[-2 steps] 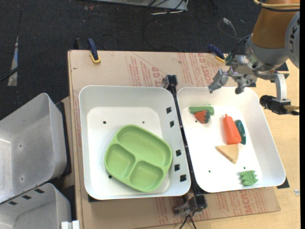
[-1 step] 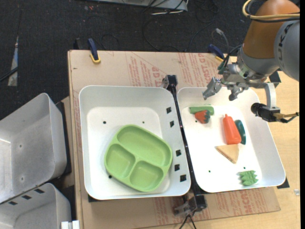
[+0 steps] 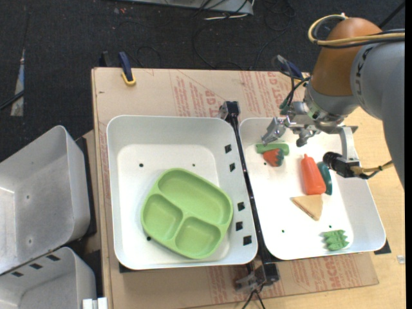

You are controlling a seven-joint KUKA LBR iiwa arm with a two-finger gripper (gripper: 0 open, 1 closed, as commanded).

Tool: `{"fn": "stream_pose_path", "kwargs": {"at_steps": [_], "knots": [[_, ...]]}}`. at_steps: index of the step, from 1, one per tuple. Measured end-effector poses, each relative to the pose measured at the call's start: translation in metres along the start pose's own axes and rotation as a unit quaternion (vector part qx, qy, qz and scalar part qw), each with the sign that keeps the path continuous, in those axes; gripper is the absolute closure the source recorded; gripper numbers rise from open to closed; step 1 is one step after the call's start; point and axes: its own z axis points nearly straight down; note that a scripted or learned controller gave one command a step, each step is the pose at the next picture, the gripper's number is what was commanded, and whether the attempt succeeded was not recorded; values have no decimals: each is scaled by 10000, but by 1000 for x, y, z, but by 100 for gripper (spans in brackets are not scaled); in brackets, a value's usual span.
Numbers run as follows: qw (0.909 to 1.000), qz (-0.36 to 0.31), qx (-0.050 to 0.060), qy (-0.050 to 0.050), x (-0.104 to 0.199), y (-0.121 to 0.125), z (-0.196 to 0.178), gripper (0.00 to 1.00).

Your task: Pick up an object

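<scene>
My gripper point(image 3: 287, 134) hangs over the far left part of the right bin point(image 3: 360, 201), its fingers spread open with nothing between them. Just below it in the view lies a small red toy with a green top point(image 3: 275, 154), apart from the fingertips. An orange carrot-shaped toy point(image 3: 313, 174) lies to the right of that, with a teal piece point(image 3: 327, 180) against its side. A tan wedge point(image 3: 309, 206) and a small green leafy toy point(image 3: 335, 239) lie nearer the front.
The left bin point(image 3: 129, 172) holds a light green divided plate point(image 3: 187, 212). A black divider point(image 3: 241, 166) runs between the bins. Two more white tubs point(image 3: 38, 192) stand off the bench at the left. Cables trail from the wrist on the right.
</scene>
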Motion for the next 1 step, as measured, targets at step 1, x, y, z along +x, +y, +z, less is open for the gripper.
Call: {"fn": "stream_pose_path", "kwargs": {"at_steps": [1], "knots": [[10000, 19, 0, -1, 3, -6, 46, 0]]}}
